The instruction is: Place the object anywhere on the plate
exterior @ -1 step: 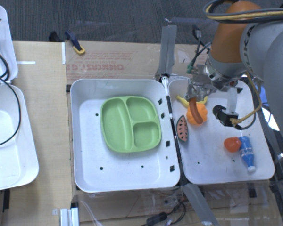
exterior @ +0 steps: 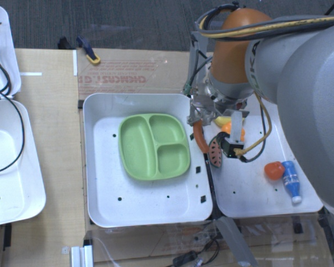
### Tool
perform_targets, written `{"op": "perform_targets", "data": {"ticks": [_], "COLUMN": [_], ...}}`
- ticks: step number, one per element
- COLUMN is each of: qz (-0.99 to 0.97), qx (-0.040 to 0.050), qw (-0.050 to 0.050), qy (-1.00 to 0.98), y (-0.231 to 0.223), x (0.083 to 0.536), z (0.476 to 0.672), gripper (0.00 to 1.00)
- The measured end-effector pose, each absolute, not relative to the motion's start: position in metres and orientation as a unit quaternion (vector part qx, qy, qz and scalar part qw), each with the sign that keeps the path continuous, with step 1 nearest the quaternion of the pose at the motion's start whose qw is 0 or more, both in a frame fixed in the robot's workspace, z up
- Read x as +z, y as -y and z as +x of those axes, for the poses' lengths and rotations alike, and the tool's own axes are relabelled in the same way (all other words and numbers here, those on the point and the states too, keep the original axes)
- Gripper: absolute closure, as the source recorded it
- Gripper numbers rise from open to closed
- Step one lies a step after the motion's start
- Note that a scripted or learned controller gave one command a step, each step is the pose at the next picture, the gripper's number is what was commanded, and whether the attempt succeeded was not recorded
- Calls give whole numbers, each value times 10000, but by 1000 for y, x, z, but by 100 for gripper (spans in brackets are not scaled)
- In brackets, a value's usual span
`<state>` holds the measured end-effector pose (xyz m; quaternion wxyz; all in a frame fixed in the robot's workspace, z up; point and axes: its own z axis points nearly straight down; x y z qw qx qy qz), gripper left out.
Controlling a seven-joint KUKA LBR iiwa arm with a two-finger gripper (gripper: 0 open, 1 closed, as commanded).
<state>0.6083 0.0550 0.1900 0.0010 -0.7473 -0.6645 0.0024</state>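
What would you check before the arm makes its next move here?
1. Plate sits flat in the left bin: ok.
2. All three plate compartments free of clutter: ok.
3. Gripper is over the right bin, near the yellow and orange items: ok.
4. An object is held by the gripper: cannot tell, the wrist hides it.
5. Blue bottle and orange ball lie apart from the gripper: ok.
6. Cable loops low beside the gripper, could snag: not ok.
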Motion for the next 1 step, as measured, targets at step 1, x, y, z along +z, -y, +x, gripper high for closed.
{"op": "perform_targets", "data": {"ticks": [1], "qz": [-7472], "qx": [23], "qw": [8], "qy": [6645], "y": [-55], "x": [190], "z": [608], "gripper": [0]}}
